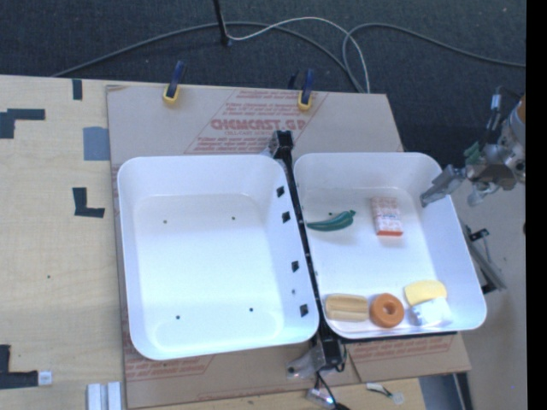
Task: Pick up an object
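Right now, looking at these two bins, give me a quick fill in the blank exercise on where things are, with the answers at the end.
1. All the objects lie in the ____ bin as the camera sees it.
2. The orange ring lies between the tan roll and the ____ block.
3. The green pepper lies closest to the black ____ between the bins.
4. The hand is above that bin's ____ rim.

Answers: right; yellow; divider; right
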